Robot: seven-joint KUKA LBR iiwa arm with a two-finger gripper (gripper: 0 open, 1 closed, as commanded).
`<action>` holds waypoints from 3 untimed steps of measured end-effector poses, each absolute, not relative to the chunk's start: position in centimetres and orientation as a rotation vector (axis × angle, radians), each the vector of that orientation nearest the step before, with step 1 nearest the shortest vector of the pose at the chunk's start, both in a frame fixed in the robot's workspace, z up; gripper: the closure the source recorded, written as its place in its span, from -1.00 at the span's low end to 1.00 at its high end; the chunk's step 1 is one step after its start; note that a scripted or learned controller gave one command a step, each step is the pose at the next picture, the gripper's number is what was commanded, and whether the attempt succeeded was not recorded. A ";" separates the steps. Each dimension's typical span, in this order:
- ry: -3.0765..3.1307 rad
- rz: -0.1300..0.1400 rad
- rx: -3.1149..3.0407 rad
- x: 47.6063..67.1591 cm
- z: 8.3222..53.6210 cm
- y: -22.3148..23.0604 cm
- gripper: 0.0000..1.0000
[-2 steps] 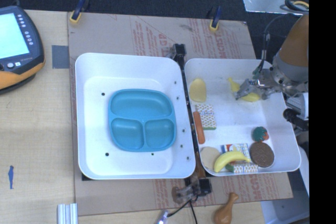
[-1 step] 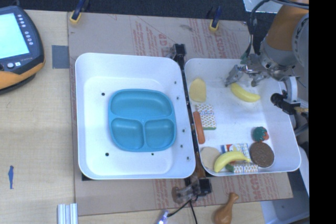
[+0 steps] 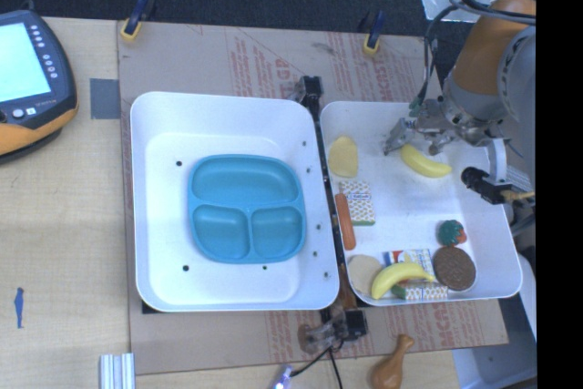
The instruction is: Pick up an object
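Note:
My gripper (image 3: 417, 141) hangs low over the back of the right bin (image 3: 496, 287), its fingers spread open with nothing between them. A short yellow piece of toy fruit (image 3: 426, 163) lies just in front of it, close to the fingertips. More toy food lies in the same bin: a pale yellow chip (image 3: 343, 156), an orange carrot stick (image 3: 346, 221), a small printed packet (image 3: 360, 201), a banana (image 3: 401, 276), a brown cookie (image 3: 454, 268) and a small green item (image 3: 450, 232).
The left bin (image 3: 155, 278) holds a blue divided plate (image 3: 246, 206). A teach pendant (image 3: 23, 77) lies on the bench at far left. A tan toy drumstick (image 3: 392, 364) lies outside the bins at the front. The arm's black cable bracket (image 3: 487, 185) overhangs the right rim.

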State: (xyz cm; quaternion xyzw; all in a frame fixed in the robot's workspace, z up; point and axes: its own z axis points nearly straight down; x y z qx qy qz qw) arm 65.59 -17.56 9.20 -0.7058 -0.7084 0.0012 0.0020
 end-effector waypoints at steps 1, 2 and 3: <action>-2.221 0.004 -2.216 64.5 9.2 -17.8 -1.00; -2.223 0.005 -2.212 64.5 10.2 -17.8 1.00; -2.227 0.005 -2.211 63.0 11.7 -9.4 1.00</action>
